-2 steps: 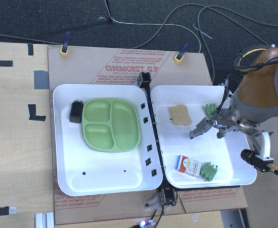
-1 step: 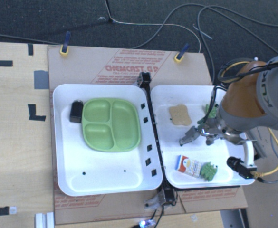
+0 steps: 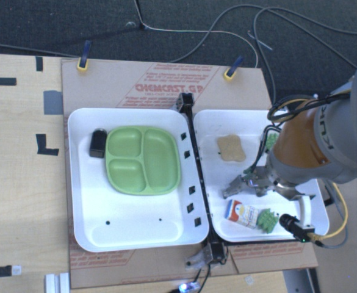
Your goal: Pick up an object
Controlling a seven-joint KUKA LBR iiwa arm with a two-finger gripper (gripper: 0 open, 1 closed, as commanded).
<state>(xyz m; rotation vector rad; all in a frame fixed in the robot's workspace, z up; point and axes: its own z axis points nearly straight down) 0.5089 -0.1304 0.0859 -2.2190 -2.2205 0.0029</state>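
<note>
— What is seen nearest?
— A small white carton with a green leafy piece [image 3: 250, 215] is laid at the right bin's [image 3: 218, 231] front edge; the gripper [image 3: 239, 187] is held just above it, nothing gripped, its opening not discernible.
— And farther?
— A tan flat piece [image 3: 230, 148] is laid behind; a green divided plate [image 3: 143, 160] and a black block [image 3: 97, 143] are seen in the left bin [image 3: 80, 224].

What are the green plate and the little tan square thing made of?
The green plate looks like plastic: one even pale green, smooth, with three moulded sections and soft rounded edges. The tan square in the right bin looks dull and a bit rough, maybe sponge, cork or a toy cracker; it is too small to be sure.
</note>
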